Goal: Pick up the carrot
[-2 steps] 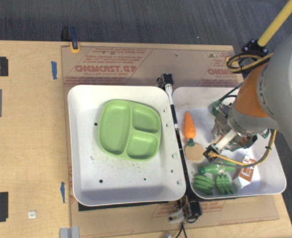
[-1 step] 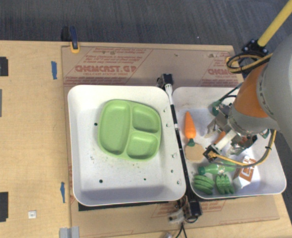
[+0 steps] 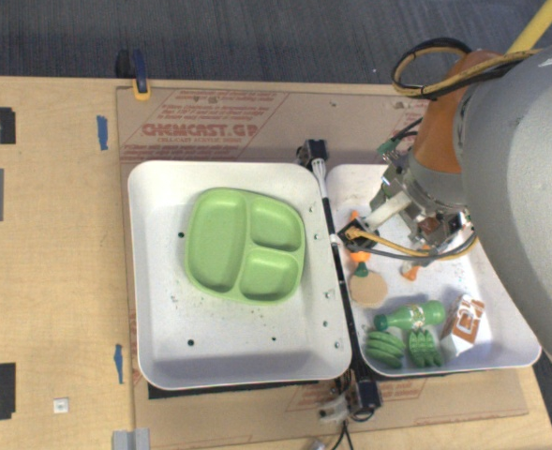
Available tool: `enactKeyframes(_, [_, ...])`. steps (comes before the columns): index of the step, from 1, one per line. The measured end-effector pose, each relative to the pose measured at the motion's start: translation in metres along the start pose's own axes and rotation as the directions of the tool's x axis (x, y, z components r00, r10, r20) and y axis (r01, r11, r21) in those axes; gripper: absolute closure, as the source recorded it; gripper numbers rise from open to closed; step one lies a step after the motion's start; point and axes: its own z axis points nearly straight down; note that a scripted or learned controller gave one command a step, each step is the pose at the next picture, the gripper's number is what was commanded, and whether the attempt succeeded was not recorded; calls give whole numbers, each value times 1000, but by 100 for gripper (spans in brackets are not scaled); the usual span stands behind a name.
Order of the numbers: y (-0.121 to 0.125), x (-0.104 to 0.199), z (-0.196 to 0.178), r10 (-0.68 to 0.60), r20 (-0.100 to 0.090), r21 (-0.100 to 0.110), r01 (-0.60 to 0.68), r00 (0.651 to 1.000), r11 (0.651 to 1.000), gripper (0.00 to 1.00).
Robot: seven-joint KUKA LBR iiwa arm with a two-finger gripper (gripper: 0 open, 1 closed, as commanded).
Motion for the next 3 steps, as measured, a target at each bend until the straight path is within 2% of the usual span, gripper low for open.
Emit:
enactKeyframes(1, [-40,-23,1,146,4,2,-146,989,989,0])
enactKeyframes(2, [32,-3,0,155,1,-1,-155,988,988,0])
enactKeyframes(3, [-31,-4,1,305,4,3,-305,952,952,0])
